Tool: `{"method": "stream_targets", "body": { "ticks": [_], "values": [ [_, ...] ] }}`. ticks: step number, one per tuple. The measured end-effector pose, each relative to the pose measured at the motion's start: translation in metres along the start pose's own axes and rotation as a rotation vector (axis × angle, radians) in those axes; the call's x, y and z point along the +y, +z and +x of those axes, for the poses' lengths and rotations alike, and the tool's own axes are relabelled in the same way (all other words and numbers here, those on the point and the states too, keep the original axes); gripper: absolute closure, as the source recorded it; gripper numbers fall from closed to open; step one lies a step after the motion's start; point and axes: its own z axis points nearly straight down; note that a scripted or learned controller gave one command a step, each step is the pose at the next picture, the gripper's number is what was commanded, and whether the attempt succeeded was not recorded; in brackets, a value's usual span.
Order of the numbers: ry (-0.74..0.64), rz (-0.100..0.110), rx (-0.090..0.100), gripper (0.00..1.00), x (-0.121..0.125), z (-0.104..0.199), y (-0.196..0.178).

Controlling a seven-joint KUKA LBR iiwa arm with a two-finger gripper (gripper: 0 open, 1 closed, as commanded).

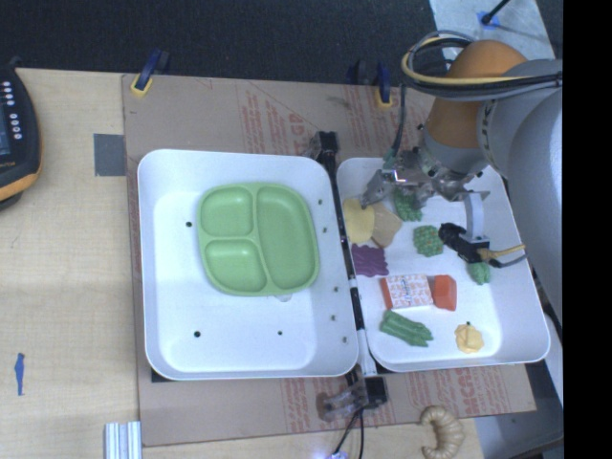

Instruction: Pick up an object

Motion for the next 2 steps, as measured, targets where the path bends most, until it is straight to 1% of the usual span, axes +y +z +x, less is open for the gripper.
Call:
{"method": "stream_targets", "body": {
  "ticks": [2],
  "values": [
    [-0.001,0.003,-0.002,0.0,-0.0004,0.005,0.0]
  ]
}}
